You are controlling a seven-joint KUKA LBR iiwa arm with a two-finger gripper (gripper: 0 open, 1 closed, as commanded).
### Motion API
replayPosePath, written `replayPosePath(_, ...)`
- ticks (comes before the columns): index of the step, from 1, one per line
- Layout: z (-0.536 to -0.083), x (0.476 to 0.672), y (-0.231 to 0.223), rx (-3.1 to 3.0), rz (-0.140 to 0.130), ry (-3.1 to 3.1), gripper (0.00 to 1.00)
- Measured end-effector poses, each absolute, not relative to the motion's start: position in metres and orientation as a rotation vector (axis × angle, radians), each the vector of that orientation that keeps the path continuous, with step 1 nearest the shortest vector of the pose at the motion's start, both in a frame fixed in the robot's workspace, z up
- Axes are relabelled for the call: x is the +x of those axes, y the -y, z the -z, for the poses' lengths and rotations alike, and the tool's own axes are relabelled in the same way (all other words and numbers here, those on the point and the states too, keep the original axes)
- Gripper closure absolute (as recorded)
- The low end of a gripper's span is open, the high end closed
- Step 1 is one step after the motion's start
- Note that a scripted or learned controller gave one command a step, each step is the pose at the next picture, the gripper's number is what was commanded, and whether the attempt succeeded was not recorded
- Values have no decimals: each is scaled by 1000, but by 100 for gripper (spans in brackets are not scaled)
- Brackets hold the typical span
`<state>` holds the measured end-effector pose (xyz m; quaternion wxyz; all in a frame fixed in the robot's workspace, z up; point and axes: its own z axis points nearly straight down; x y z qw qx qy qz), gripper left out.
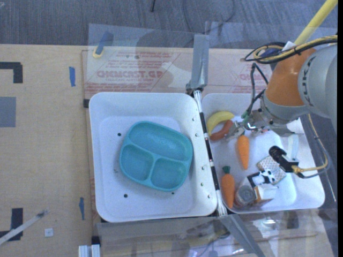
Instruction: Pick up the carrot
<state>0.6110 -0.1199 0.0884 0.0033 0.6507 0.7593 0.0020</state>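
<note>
Gripper [247, 126] low over the right bin [311, 197], just above a carrot [243, 151].
Can't tell its grip from my feed; second carrot [228, 189] possibly against the bin's left wall.

Bright, even overhead light, soft shadows, white bins [107, 111] slightly washed out — mild overall softness, faint glare

Grey rounded arm [321, 74], broad orange band above wrist; yellow and black cables looped across top; metallic end effector [251, 123].
</note>
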Motion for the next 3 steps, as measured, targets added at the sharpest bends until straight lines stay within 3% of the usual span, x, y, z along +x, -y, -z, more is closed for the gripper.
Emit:
replayPosePath(1,-88,611,138,2068,-9,-2359,0)
replayPosePath(2,-100,613,139,2066,-13,-2351,100)
replayPosePath(3,-205,627,54,2125,0,-2312,100)
